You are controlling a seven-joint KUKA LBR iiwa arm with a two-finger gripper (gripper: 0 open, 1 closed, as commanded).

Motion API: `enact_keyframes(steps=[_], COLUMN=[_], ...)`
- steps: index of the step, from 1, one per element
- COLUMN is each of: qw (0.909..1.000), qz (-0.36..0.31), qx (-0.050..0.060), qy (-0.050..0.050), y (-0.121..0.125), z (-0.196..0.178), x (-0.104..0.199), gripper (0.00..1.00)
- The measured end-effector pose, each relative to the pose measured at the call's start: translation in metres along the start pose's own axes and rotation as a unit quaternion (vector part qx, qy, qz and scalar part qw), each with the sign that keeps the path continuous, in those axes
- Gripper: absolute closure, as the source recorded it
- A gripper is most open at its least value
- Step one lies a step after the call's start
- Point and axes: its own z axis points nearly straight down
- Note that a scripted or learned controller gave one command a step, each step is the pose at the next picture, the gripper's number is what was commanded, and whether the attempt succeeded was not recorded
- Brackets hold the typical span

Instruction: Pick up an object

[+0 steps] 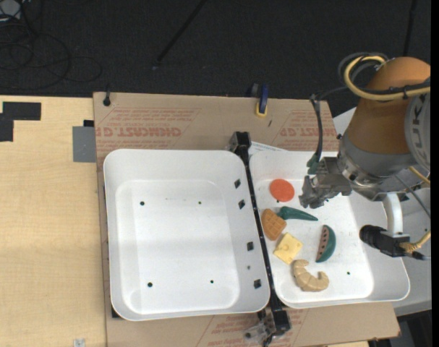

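— Dark floor with loose cables runs behind the bench, and on the cardboard sit two white bins side by side. Where is the arm [382, 129]?

— Over the right bin [378, 284], coming in from the right. Its claw [317, 191] hangs low near the bin's upper middle, just beside an orange disc [281, 189] and right above a thin green pepper [299, 214].

— Is it gripping anything?

— I cannot tell. The claw is a dark clump from up here, and whether it is open or closed is lost against the wrist. Nothing shows between its tips.

— What else is there to pick?

— A waffle-brown piece [273, 225], a yellow block [288, 248] touching it, a tan curved piece [309, 276] lower down, and a green slice with a dark red edge [325, 243]. All lie in the right bin; the left bin [125, 194] has bare floor.

— What could go wrong?

— The disc looks flat, so the claw may close above it and come up with nothing. The pepper is thin and may roll or slip sideways. Going for the brown piece risks dragging the yellow block along, then dropping it. Too far left, it could strike the black divider [252, 223].
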Motion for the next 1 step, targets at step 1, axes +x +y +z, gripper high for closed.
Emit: enact_keyframes(steps=[1], qw=[1.0000], qz=[-0.005], qx=[0.002], qy=[0.003], y=[-0.0332], z=[0.0302], x=[0.0677], gripper=[1.00])
